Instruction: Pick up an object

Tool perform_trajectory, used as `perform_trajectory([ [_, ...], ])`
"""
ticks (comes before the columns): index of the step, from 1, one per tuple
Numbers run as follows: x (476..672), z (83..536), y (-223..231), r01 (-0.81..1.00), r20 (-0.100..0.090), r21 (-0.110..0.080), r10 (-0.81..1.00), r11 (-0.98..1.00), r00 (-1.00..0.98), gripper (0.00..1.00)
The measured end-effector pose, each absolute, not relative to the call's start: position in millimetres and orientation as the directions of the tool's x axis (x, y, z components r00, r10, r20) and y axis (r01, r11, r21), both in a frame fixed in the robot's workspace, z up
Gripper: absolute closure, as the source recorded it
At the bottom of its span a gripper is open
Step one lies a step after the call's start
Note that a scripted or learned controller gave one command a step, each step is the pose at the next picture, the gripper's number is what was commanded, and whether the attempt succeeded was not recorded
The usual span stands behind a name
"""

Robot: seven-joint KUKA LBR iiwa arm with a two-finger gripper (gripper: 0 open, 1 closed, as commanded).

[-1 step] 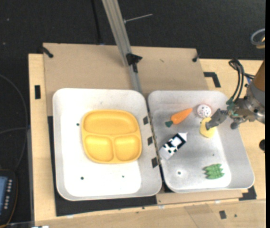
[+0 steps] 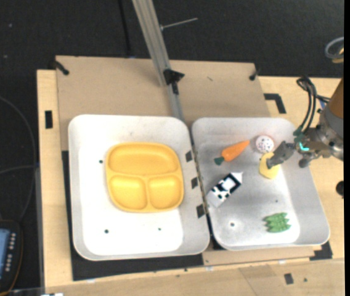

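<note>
The right bin (image 2: 307, 209) holds an orange carrot (image 2: 235, 151), a small pink-white ball (image 2: 264, 143), a yellow piece (image 2: 267, 168), a black-and-white toy (image 2: 225, 187) and a green piece (image 2: 276, 222). My gripper (image 2: 293, 158) hangs over the bin's upper right part, open, with nothing between its fingers. Its left finger (image 2: 279, 158) is right at the yellow piece's upper edge; whether they touch is unclear. The right finger is near the bin's right rim.
The left bin (image 2: 79, 184) holds a yellow divided tray (image 2: 144, 176). A slanted metal pole (image 2: 156, 48) rises behind the bins. The arm enters from the right with cables (image 2: 310, 103) above the wrist. A screen sits at the lower left.
</note>
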State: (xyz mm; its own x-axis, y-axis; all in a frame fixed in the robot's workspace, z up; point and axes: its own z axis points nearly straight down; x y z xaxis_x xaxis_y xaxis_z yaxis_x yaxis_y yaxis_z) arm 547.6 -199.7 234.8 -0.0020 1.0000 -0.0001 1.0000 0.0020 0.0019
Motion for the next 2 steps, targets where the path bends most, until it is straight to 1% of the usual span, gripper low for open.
perform_trajectory([
  [1, 541.5, 174.8, -206.4, 1.000, -0.001, -0.005, 1.000, -0.001, 0.001, 0.00],
  [2, 549.8, 117.9, -204.0, 1.000, -0.001, -0.004, 1.000, -0.001, 0.001, 0.00],
])
